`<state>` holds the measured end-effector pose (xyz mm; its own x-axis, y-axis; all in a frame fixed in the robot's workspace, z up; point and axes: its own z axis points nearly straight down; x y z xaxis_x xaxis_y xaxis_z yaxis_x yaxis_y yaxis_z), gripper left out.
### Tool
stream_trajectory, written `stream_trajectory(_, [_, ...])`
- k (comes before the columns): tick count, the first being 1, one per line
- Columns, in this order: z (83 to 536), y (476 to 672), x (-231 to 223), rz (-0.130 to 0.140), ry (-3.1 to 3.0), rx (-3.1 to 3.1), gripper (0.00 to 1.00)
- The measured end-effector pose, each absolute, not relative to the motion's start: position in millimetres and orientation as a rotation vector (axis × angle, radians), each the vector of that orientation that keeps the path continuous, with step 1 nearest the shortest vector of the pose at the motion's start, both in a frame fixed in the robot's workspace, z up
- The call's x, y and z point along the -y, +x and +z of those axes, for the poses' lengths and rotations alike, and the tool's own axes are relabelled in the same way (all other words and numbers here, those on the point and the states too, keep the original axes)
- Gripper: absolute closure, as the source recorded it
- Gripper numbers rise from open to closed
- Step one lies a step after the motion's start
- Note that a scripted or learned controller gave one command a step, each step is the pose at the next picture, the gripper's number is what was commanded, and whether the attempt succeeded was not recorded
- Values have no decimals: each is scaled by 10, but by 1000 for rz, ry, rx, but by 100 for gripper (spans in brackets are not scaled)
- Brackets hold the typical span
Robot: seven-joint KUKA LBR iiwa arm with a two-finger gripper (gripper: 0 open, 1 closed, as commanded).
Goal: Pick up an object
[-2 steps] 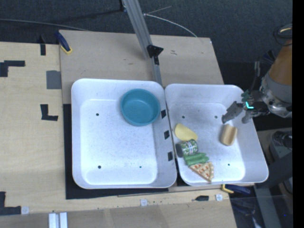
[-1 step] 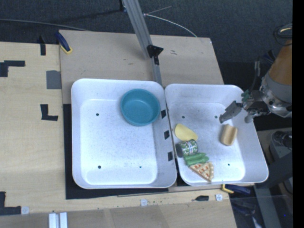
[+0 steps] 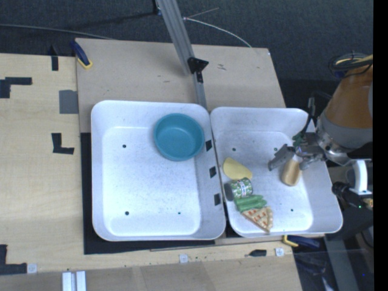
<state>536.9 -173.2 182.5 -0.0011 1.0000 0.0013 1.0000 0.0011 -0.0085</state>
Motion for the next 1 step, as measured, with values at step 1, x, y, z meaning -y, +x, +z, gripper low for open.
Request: stream_trajectory(1, [1175, 5360, 1742, 8, -2215, 2217, 0])
